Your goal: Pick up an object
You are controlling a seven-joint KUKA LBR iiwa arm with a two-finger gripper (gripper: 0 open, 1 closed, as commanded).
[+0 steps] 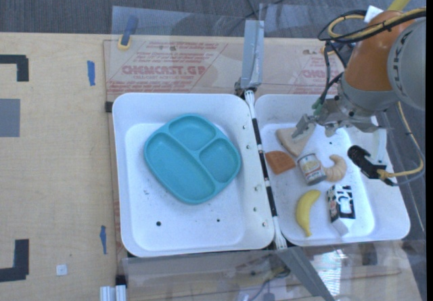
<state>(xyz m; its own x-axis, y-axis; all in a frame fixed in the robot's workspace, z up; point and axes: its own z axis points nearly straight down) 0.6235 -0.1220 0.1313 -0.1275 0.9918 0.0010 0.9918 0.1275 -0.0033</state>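
gripper hangs low over the far side of the right bin, open with nothing in it, just beside a tan wedge, with a can and banana nearer us.

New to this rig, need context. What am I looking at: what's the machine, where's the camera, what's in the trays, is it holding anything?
One fixed camera looks down at a slant on a bench with two shallow white bins. The grey arm with an orange band is a robot reaching in from the right over the right bin.

The left bin holds a teal divided plate. The right bin holds a banana, a small can, a croissant-like piece, a brown wedge, a tan wedge and a black-and-white packet.

Its gripper hovers near the tan wedge; nothing visibly held.
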